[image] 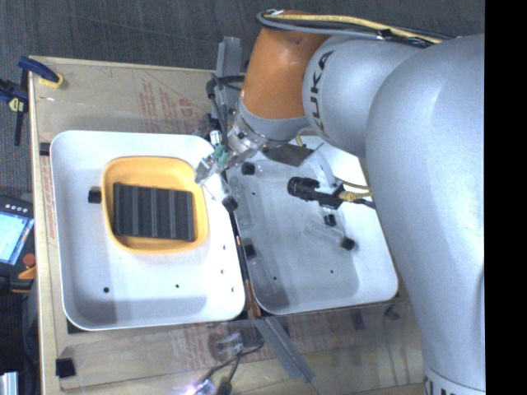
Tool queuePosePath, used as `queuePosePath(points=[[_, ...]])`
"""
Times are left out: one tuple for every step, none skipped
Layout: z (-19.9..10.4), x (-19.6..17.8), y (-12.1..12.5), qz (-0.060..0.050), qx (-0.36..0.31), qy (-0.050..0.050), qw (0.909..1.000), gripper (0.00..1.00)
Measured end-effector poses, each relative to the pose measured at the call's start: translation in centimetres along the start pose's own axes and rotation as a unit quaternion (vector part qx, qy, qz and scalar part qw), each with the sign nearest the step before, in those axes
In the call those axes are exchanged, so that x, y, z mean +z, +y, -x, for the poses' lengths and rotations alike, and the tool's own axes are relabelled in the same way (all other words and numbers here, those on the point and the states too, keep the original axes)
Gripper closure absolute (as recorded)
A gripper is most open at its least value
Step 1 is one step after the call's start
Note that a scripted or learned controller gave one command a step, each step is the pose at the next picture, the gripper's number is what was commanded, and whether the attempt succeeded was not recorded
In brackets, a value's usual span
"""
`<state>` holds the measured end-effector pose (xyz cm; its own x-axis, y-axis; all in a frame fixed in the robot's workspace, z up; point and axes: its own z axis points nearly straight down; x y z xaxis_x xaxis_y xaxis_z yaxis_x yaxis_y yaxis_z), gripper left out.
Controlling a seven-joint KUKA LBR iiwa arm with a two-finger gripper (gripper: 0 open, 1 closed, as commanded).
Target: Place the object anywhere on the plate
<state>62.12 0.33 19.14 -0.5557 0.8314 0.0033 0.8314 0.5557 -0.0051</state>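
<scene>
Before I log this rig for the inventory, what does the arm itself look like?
The arm is bulky, rounded and light grey, with dark KUKA lettering beside a glossy orange band. A yellow-and-black cable runs along its top. The hand is small, metallic, with a greenish part.

Free room, left bin (74, 295): I list its near floor, open white below the yellow plate (156, 171). Plate centre: dark ribbed insert (156, 211). Obstacles: the two bins' touching rims (243, 262) under my wrist; in the right bin (370, 282), my own arm (395, 138) covers the far part, near floor open.
</scene>
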Motion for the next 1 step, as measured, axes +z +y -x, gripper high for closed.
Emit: queuePosePath(points=[[0.00,-0.01,0.01,0.000,0.000,0.000,1.0000,0.00]])
